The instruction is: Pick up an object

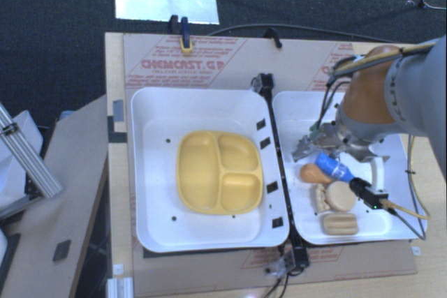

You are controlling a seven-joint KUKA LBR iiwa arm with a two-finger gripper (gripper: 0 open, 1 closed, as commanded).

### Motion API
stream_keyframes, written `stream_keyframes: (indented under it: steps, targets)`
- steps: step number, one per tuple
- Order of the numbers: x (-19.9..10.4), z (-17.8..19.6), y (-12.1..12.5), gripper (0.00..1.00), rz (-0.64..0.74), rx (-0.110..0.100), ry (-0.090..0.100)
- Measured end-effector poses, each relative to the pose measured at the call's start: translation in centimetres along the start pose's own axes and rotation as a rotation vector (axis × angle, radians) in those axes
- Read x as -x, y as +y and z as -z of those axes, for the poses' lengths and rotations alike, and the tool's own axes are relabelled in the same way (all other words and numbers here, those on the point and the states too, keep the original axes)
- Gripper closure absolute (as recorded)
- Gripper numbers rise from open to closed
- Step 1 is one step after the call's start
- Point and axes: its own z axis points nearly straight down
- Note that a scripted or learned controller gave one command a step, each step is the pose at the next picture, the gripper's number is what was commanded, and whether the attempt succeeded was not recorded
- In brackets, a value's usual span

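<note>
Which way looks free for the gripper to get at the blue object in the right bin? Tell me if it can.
Probably yes. The gripper hangs over the right bin, just left of and above the blue object, which lies on top of the pile with nothing covering it. The orange piece touches it below, so a grasp could catch both.

Two white bins are sitting side by side on the bench [119,80]. The left bin [150,122] is holding a yellow divided plate [220,171], lying flat near its middle. The arm [391,98] is reaching in from the right over the right bin [293,108], with the gripper [311,144] hanging low above the bin floor. Just beside it are lying a blue object [332,167], an orange piece [314,173], a round tan piece [341,196] and a tan block [339,224].
</note>
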Motion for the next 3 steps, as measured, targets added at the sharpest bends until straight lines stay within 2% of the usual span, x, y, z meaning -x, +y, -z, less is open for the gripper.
stream_keyframes:
  steps: [1, 3]
  targets:
    - [0.1, 1.4, 0.1, 1.00, -0.001, 0.005, -0.001]
    - [0.8, 11.5, 0.0, 1.00, 0.002, 0.008, -0.001]
